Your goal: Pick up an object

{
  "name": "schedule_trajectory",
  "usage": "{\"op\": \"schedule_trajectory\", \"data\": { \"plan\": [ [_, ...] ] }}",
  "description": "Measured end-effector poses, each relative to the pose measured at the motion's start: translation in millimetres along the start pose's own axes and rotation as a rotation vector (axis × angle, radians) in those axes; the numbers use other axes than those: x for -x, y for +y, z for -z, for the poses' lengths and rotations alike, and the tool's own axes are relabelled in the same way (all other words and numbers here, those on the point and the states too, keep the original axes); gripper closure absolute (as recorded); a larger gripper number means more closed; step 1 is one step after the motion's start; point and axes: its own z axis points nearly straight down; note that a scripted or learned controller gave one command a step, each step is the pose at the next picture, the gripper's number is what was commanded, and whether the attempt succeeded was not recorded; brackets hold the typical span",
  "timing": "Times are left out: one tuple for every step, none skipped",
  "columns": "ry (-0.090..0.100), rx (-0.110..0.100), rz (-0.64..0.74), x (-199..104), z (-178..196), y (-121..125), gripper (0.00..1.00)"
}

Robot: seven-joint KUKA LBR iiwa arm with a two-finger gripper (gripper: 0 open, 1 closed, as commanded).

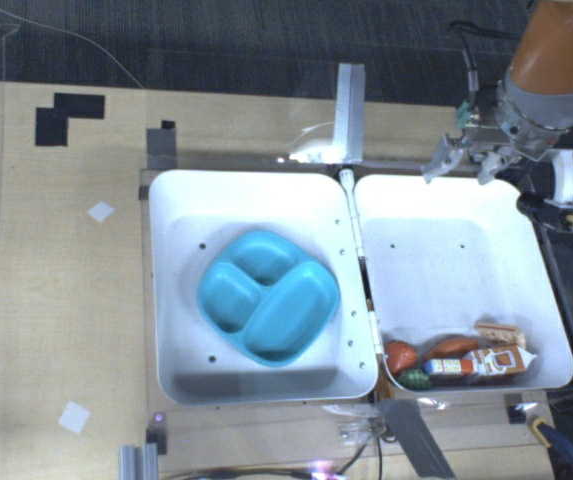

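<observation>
**Arm at the far rim of the right bin, objects clustered in its near corner**

The table [56, 298] is pale wood and carries two shallow white bins side by side. The left bin [181, 213] holds a blue divided plate [269, 296] lying flat near its middle, its three compartments facing up.

The right bin [446, 258] is bare across most of its floor. Its contents lie bunched along the near wall: a small carton [484, 364] lying on its side with its long axis running left to right along that wall, an orange-brown rounded item [453, 347] just behind it, a red ball-like piece [401, 355] at the left end, a small green piece [413, 377] touching the red one, and a tan stick-shaped item [498, 331] lying aslant at the right end. These touch or overlap, so each one crowds its neighbours.

The arm [551, 48] reaches in from the right, its gripper [463, 163] over the far rim of the right bin, well apart from the cluster. The jaws stand spread, holding nothing.
</observation>
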Motion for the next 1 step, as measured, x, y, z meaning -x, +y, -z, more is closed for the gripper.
{"op": "schedule_trajectory", "data": {
  "plan": [
    [0.0, -0.003, -0.071, 20.9, -128.5, -42.8, 0.0]
  ]
}}
